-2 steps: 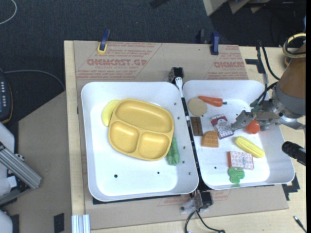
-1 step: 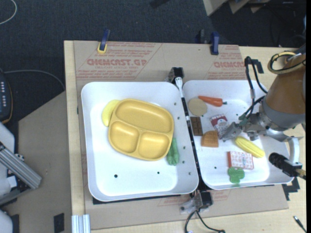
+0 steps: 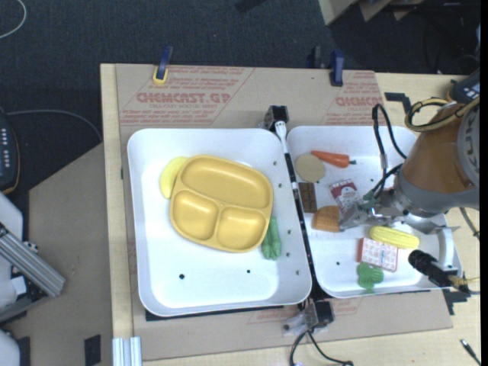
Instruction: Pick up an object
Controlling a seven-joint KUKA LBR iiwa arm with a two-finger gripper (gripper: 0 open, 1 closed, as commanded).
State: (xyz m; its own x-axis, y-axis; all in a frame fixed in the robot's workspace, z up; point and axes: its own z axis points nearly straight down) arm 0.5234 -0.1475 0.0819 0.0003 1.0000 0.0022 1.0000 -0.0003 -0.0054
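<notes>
The pincer (image 3: 355, 213) sits low in the right bin (image 3: 335, 277), at centre right of the frame, its tip among a cluster of small items; how wide it stands, or whether it has hold of anything, I cannot tell. Nearest it is the red-and-white packet (image 3: 344, 190), just up-left of the tip, with the tan bread piece (image 3: 327, 219) just to its left. The yellow corn (image 3: 393, 237) lies just right and below, its long axis running left to right. The orange carrot (image 3: 332, 158) lies farther toward the top.
</notes>
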